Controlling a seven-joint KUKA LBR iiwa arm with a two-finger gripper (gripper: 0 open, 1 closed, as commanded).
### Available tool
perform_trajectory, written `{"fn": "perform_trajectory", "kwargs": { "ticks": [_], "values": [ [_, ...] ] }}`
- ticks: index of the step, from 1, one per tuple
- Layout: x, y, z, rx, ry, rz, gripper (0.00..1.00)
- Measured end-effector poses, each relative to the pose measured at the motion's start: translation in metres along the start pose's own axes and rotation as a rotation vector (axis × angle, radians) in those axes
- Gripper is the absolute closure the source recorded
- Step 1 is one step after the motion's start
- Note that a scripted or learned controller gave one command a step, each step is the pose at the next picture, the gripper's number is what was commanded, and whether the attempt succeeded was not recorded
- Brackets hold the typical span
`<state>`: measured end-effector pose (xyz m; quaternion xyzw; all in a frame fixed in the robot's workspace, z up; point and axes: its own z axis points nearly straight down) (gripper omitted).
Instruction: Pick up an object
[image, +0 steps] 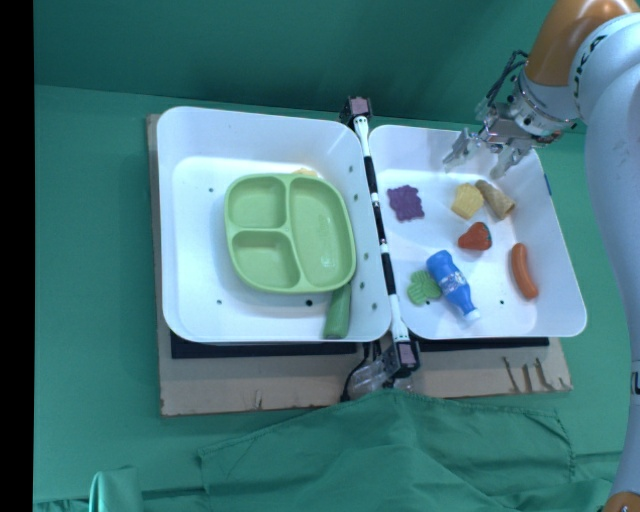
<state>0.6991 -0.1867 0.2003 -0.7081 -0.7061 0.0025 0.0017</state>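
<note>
The two bins (190, 130) are white, the plate (290, 235) is light green, the bottle (452, 284) is blue with a white cap, the sausage (524, 271) is orange, the grapes (405, 202) are purple, and the desk (100, 250) is green.

Both bins (200, 140) look like smooth, glossy white plastic. The green plate (290, 232) is smooth plastic with a soft sheen, and the blue bottle (452, 284) shines too. Matt green cloth (400, 450), creased at 6 o'clock, covers the table; rough brown cardboard (250, 390) lies underneath the bins.
</note>
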Motion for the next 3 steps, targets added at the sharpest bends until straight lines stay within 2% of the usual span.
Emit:
{"fn": "perform_trajectory", "kwargs": {
  "ticks": [1, 2, 3],
  "values": [
    [-0.001, -0.045, 0.015, -0.021, -0.004, 0.001, 0.0],
    [-0.002, -0.093, 0.014, -0.023, -0.006, 0.001, 0.0],
    [-0.004, -0.091, 0.0, -0.033, -0.01, 0.004, 1.0]
  ]
}}
